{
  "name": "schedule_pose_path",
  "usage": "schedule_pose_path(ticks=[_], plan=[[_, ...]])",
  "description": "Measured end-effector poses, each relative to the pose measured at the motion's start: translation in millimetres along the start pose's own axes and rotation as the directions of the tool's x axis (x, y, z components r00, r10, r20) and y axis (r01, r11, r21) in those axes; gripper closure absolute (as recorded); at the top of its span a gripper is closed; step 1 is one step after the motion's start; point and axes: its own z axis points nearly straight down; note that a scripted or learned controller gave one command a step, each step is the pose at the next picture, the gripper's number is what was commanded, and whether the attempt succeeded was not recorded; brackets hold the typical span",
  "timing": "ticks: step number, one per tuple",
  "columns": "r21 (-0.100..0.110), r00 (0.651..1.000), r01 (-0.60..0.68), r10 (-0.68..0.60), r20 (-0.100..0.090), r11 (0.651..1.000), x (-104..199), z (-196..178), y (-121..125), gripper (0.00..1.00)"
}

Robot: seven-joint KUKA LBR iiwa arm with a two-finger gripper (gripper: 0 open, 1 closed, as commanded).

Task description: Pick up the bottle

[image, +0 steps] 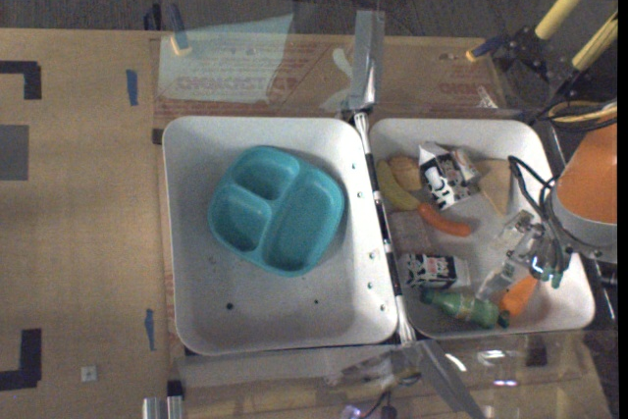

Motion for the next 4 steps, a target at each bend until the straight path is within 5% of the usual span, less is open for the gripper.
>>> schedule_pose_path(ticks=[1, 2, 3, 4], plan=[[-0.006, 0.996, -0.086, 0.086, 0.012, 0.996, -13, 11, -38, 0.00], [0.000, 1.000, 0.026, -0.026, 0.000, 1.000, 10, -75, -10, 0.00], [-0.003, 0.998, 0.057, -0.057, 0.024, 0.998, 25, 11, 23, 0.00], [-0.003, 0.999, 0.028, -0.028, 0.023, 1.000, 30, 11, 30, 0.00]])
